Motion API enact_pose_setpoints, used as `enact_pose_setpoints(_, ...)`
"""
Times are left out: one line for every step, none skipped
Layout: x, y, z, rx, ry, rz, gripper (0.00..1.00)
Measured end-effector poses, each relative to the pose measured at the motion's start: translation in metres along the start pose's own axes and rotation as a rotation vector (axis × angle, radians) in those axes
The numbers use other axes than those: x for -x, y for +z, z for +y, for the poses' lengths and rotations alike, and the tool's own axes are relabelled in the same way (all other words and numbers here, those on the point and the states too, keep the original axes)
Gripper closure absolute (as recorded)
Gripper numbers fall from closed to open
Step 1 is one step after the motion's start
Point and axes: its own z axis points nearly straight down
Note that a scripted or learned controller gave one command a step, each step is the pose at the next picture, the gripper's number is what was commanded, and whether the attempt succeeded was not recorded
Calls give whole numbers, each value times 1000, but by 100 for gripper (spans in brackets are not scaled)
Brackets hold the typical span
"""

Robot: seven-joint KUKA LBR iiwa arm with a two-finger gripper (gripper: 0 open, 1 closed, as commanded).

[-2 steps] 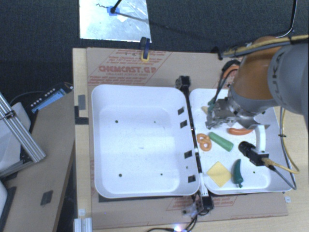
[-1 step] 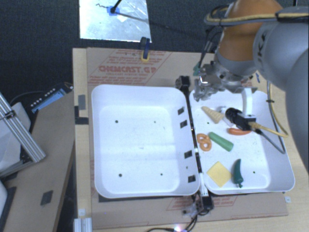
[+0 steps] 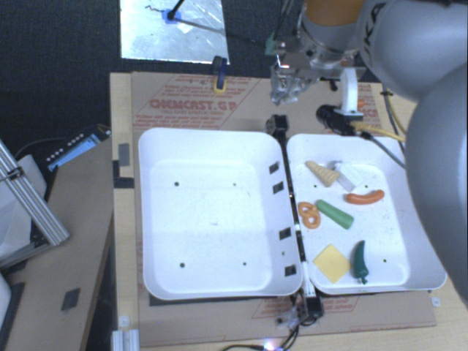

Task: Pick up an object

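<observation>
The right bin (image 3: 409, 265) holds several small toy foods. A tan cone (image 3: 322, 172) lies at its far left, with a small white block (image 3: 349, 177) beside it. An orange sausage (image 3: 364, 196) rests toward the right. A pretzel (image 3: 309, 215) and a green pickle (image 3: 336, 215) sit mid-bin. A yellow cheese square (image 3: 331, 262) and a dark green pepper (image 3: 360, 261) lie near the front. My gripper (image 3: 284, 92) hangs high above the bench, beyond the far edge of both bins, with nothing seen in it.
The left bin (image 3: 212, 210) sits beside the right one, joined by black clips (image 3: 285, 234) along the shared rim. A yellow and blue clamp (image 3: 219, 75) stands behind the left bin. The grey arm (image 3: 431, 123) covers the right side.
</observation>
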Motion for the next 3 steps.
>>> enact_pose_setpoints(-73, -33, -5, -9, -2, 2, 100)
enact_pose_setpoints(-157, 65, -5, -22, -1, 0, 100)
enact_pose_setpoints(-152, -65, 0, 1, 4, 3, 100)
